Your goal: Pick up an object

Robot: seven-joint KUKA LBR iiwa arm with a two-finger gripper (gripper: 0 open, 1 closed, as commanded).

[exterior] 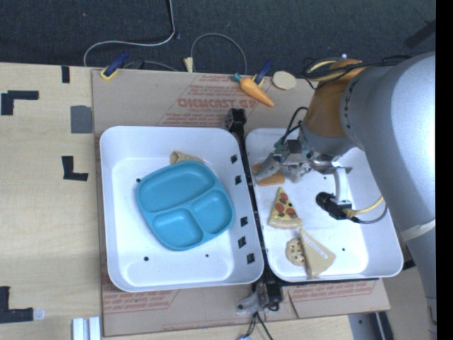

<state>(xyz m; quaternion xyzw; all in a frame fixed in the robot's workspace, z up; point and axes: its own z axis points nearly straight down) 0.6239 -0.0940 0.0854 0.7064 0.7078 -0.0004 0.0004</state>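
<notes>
My gripper (272, 167) reaches down into the right bin (368, 257), near its upper left part, beside the divider. An orange-brown toy food piece (270, 180) lies right under the fingertips; whether it is between them I cannot tell. Just below lies a toy pizza slice (284, 210). Farther down sit a cookie (295, 251) and a tan wedge-shaped piece (316, 255). In the left bin (117, 190) rests a blue divided plate (185, 205), with a tan piece (185, 158) peeking from behind its top edge.
A toy carrot (255, 91) and a small round tan disc (284, 81) lie on the cardboard behind the bins. Cables loop across the dark floor at the back. The grey arm covers the right side of the right bin.
</notes>
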